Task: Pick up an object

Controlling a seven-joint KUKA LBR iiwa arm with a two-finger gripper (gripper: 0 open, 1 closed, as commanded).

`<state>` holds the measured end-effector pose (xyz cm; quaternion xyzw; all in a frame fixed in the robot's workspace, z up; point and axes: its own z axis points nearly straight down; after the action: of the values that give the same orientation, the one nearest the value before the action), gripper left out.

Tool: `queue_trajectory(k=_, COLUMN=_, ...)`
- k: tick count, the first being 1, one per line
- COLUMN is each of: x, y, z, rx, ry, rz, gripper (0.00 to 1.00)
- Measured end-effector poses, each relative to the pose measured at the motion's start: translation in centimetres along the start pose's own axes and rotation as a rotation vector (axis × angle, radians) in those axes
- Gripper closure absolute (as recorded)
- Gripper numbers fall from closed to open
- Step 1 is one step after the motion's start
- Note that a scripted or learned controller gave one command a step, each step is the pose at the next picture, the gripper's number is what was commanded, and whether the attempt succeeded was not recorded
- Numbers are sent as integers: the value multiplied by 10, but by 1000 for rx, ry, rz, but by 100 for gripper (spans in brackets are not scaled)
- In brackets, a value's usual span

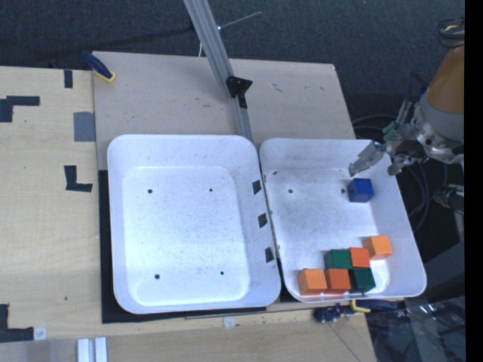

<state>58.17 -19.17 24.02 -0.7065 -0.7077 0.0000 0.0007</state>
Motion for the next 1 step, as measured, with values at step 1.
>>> queue_trajectory(k=1, x=0, y=0, z=0, rx=0, ry=0, rz=0, gripper=0)
